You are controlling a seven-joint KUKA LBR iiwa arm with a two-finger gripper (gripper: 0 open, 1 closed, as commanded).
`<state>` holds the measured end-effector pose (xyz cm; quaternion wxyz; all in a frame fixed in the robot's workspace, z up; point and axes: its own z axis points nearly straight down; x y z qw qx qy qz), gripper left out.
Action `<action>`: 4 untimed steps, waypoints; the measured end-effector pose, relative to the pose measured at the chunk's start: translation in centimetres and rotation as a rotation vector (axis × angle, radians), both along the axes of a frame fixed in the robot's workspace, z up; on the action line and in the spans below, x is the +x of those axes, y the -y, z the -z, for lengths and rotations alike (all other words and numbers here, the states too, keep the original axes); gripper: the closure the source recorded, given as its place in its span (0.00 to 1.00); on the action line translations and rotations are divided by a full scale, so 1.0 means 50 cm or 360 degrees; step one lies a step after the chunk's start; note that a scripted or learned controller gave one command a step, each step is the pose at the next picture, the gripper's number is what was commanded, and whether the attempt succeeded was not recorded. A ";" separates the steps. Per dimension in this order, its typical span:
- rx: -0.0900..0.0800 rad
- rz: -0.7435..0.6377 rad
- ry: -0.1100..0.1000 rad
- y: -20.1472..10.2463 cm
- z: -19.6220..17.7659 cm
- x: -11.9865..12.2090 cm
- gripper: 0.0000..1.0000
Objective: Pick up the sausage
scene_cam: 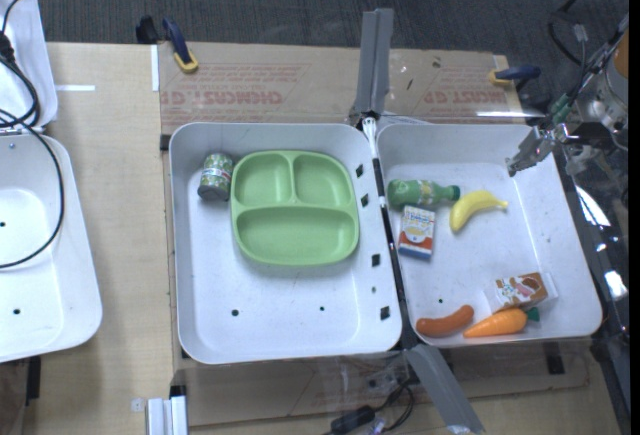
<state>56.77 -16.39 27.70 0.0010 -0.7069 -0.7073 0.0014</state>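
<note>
From above, two white bins sit on the desk. The tool (527,155) hangs over the right bin's (560,223) far right rim; how far it is open cannot be told. One sausage (444,321) lies well below and left of it at the near edge, touching one carrot (496,323). One banana (476,208), one green bottle (422,191) and two small cartons lie between.

Wooden bench (110,103), pale, bearing two white bins side by side: left bin (200,313) and right bin (570,253), touching along a grey divider (375,63). Cardboard sheet (260,83) flat behind the bins. Yellow-and-blue clamp (180,48) at the back edge.
</note>
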 end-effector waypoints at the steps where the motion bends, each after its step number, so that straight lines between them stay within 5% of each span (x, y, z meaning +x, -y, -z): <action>1: 0.0002 -0.0022 -0.0001 -0.055 0.247 -0.100 0.00; 2: -0.0001 -0.0122 0.0007 -0.095 0.366 -0.046 0.00; 3: 0.0001 -0.0090 0.0003 -0.179 0.172 -0.163 0.00; 4: 0.0001 -0.0267 0.0001 -0.173 0.173 -0.180 0.00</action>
